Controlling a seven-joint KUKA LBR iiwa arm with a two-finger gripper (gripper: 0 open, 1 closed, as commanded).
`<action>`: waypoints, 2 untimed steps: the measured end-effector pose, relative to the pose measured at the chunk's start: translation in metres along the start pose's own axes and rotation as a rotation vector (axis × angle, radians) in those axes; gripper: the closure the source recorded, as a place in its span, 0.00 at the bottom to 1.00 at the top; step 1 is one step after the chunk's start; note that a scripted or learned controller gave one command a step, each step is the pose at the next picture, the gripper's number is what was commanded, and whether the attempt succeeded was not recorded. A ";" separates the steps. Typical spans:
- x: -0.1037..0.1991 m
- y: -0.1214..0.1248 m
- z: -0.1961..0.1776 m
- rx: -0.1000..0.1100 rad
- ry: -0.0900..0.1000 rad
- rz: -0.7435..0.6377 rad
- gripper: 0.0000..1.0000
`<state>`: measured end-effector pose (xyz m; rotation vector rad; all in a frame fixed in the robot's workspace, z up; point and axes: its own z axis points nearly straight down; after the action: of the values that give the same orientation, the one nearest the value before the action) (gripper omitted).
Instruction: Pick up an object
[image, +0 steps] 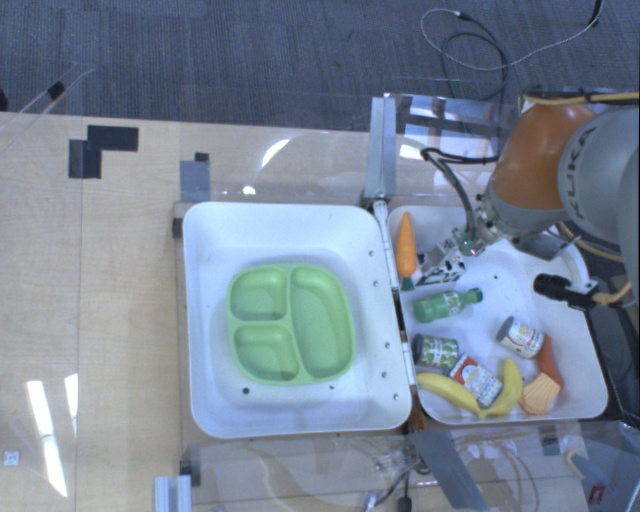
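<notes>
The gripper hovers in the right white bin beside the orange plastic carrot; I cannot tell its state.

2 bins, 1 green tray, 1 carrot, 2 bananas, 1 btl.

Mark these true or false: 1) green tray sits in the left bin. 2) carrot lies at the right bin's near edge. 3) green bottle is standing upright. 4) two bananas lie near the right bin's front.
1) True: the green tray lies in the left bin.
2) False: the carrot lies at the far left of the right bin.
3) False: the green bottle lies on its side.
4) True: two bananas.
</notes>
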<state>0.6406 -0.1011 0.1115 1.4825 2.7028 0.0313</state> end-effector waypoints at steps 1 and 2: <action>-0.003 -0.060 0.021 0.039 0.032 0.074 0.00; 0.043 -0.141 0.009 0.016 0.012 0.068 0.00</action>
<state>0.4993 -0.1406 0.0938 1.5830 2.6676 0.0223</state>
